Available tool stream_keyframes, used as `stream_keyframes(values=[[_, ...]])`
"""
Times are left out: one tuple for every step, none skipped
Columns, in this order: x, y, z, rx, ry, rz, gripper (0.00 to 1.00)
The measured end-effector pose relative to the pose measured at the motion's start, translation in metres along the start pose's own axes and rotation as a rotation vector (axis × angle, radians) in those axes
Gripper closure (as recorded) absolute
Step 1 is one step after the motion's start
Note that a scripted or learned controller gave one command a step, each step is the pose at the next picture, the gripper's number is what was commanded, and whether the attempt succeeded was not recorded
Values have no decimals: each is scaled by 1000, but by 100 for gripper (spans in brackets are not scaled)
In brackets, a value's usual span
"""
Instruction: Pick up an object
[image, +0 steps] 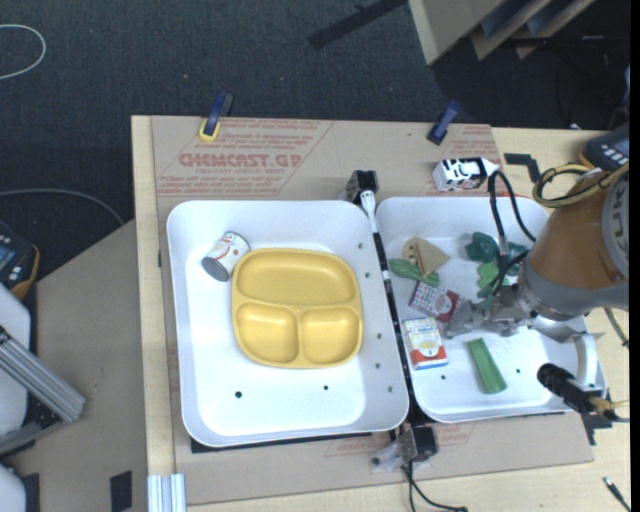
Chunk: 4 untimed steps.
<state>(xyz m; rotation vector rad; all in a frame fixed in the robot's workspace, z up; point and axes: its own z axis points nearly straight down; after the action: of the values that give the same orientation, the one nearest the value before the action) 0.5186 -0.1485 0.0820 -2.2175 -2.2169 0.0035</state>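
The arm reaches in from three o'clock and its gripper (470, 322) sits low in the right bin (520, 400), down among the clutter. Whether that tool is released or clenched, I cannot tell: its tip is a grey blur against the white floor and nothing readable lies between the tips.

Candidates for the pick are all close. A small red-patterned packet (432, 297) lies just at ten o'clock of the tip, a white and red carton (425, 343) just at eight o'clock, and a green stick (488, 365) near at five o'clock. Farther up, toward twelve o'clock, sit a tan wedge (428, 254) and some green leafy pieces (487, 250).

To do this well, my judgement is: commit to one item. The green stick looks the cleanest target, lying apart from its neighbours with bare floor on both long sides, so straddle it across its narrow width. The packet and carton lie flat and close together, risky for a slip.

Over at nine o'clock, the left bin (200, 400) carries a yellow divided tray (297, 305) and a small tipped cup (225, 255).
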Motion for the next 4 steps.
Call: stream_keyframes(values=[[-1,1,-13,-7,-3,3,100],[0,-1,-76,-12,-5,-2,100],[10,4,-131,-14,-5,-3,100],[10,5,-144,-10,-5,-2,100]])
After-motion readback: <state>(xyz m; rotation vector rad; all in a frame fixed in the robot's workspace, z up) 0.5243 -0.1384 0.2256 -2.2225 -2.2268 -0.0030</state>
